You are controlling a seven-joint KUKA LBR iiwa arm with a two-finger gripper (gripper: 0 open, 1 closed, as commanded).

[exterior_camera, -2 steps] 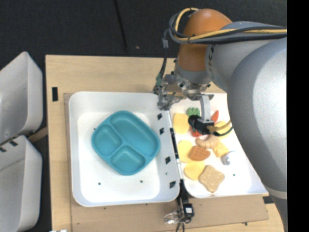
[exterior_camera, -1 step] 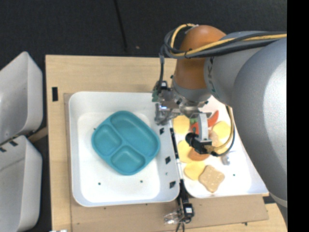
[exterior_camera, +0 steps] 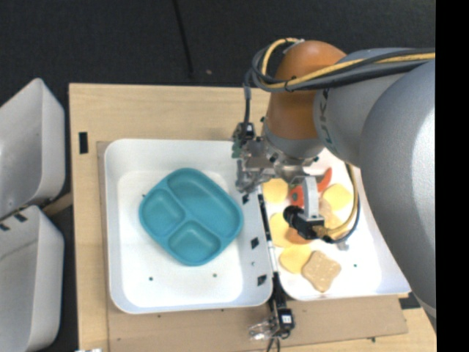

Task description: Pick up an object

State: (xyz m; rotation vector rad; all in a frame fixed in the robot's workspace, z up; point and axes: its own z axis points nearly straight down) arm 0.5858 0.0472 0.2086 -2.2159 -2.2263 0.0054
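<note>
You have the gripper (exterior_camera: 251,174) low over the line where the two bins meet, tucked under the orange-banded wrist of the arm (exterior_camera: 381,116), and from this angle you cannot tell whether it is apart or together; nothing shows clamped in it. In the left bin (exterior_camera: 128,284) a teal divided plate (exterior_camera: 190,216) lies flat and turned at a slant, three compartments up. Its right edge runs close to the bin's right wall, just beside the gripper, while bare white floor shows along its left side and across the near-left corner, which is your widest room in that bin. The far wall of the left bin stands apart from the plate's rim. The right bin (exterior_camera: 377,273) holds the smaller things, partly under the arm: a yellow disc (exterior_camera: 274,191) just right of the shared wall, another yellow disc (exterior_camera: 338,195) farther right, and a third yellow disc (exterior_camera: 292,258) toward the near edge. A tan square piece (exterior_camera: 321,270) touches that third disc and lies near the bin's near rim. An orange-red piece (exterior_camera: 325,176) peeks out beside the wrist, its shape mostly hidden. Bare floor in the right bin opens toward the near-right corner, right of the tan piece. The wooden bench (exterior_camera: 161,108) shows as a plain strip beyond the far walls of both bins.
</note>
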